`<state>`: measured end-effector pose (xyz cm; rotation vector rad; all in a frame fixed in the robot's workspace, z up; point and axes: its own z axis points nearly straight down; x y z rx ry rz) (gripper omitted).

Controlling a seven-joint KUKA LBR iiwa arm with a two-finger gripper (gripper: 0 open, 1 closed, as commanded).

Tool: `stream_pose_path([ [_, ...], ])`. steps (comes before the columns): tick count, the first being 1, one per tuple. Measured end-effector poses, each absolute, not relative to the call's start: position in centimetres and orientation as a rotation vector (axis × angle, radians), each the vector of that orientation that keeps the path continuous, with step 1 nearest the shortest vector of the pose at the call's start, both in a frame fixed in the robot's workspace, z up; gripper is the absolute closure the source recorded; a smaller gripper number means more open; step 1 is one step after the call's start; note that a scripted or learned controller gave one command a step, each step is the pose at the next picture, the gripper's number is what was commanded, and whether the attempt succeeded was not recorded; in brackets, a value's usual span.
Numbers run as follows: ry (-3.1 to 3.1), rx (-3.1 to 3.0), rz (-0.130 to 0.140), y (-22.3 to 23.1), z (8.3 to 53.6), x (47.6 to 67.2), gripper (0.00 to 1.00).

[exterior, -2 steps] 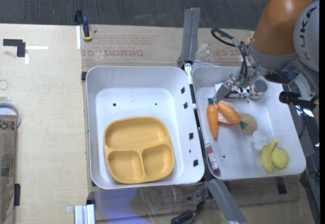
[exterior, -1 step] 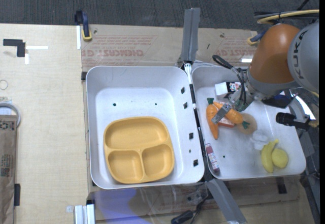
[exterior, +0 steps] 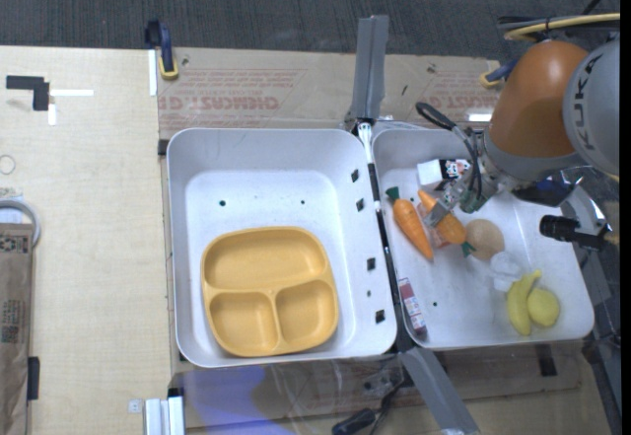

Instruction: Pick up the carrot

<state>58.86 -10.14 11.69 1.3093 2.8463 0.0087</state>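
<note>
At 9 o'clock in the right bin (exterior: 567, 329), the carrot (exterior: 411, 228) lies just beside the gripper (exterior: 441, 211); finger state cannot be told. Descent is best centred across the carrot's mid-body, clear of the second orange piece (exterior: 446, 223).

An orange carrot (exterior: 411, 228), a yellow banana (exterior: 520, 303), a yellow-orange tray (exterior: 268, 290), white bins (exterior: 197, 255).

tool (exterior: 446, 209) over carrot (exterior: 412, 228), R bin (exterior: 552, 329)
</note>
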Motion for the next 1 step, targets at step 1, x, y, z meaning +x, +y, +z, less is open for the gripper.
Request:
stream_pose_path([
  [1, 2.758, 1.502, -0.001, -5.37, 19.17, 63.57, 1.00],
])
